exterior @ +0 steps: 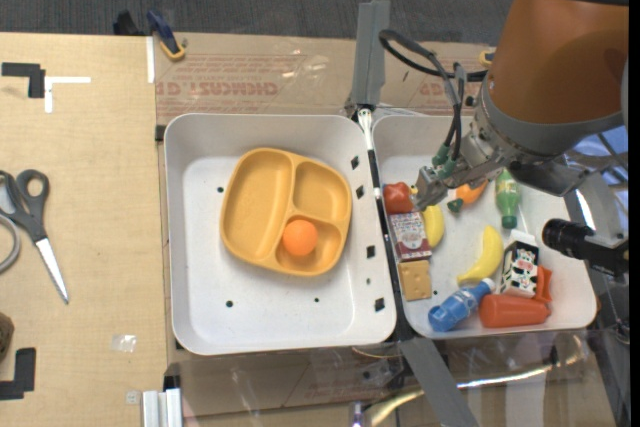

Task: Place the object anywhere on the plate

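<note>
A yellow divided plate (262, 205) lies in the left bin (190, 245). An orange ball (299, 237) rests in the plate's lower right compartment. My gripper (436, 181) hangs low over the upper left part of the right bin (575, 315), under the big orange wrist band. It is right above a small orange carrot-like toy (469, 188), with a red toy (398, 197) just to its left. The wrist hides the gripper's tips, so I cannot make out whether anything is held.
The right bin holds two yellow bananas (482, 255), a green bottle (508, 198), a blue bottle (458, 307), a cow-print carton (518, 267), a red block (515, 310), a cracker (416, 280) and a snack packet (408, 233). Scissors (35, 225) lie on the bench at left.
</note>
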